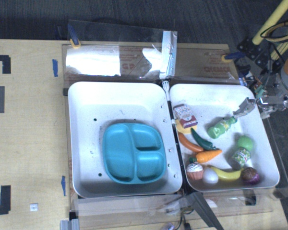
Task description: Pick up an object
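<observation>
Green plastic, a small toy bottle lies on its side in the right-hand shallow white bin, toward that bin's far right corner. Its long axis runs from lower left up to upper right, and its cap end points straight at the grey end effector, which sits just beyond it, up and to the right, near the bin's right edge. Whether the end effector is spread or closed I cannot tell. The arm reaches in low over that corner, tilted down toward the bottle.

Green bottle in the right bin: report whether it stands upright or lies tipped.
Tipped. The green bottle lies on its side on the right bin's floor, its length running diagonally, cap end toward the pincer.
</observation>
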Robot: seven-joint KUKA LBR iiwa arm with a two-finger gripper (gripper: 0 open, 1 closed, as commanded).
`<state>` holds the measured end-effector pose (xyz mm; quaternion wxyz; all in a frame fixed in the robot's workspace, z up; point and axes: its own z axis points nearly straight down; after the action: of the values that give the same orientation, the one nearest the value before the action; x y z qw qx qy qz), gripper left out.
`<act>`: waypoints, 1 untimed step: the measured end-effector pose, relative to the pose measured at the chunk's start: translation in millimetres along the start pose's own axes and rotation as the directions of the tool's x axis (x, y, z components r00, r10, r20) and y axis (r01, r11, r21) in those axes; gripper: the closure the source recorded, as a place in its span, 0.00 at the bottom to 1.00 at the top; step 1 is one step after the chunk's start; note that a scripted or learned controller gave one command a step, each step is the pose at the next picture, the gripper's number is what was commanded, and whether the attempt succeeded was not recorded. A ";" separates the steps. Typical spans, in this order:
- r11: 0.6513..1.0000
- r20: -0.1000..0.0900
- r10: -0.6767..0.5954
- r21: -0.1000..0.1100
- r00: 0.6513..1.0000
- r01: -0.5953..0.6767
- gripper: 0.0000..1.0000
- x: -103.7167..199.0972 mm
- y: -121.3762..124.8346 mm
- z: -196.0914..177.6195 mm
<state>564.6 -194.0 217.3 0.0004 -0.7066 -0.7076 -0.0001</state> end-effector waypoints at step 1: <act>0.989 0.002 -0.149 -0.005 0.989 0.149 0.00 23.7 -9.7 119.1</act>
<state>554.9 -170.2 98.2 -0.0020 -0.6516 -0.7585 -0.0010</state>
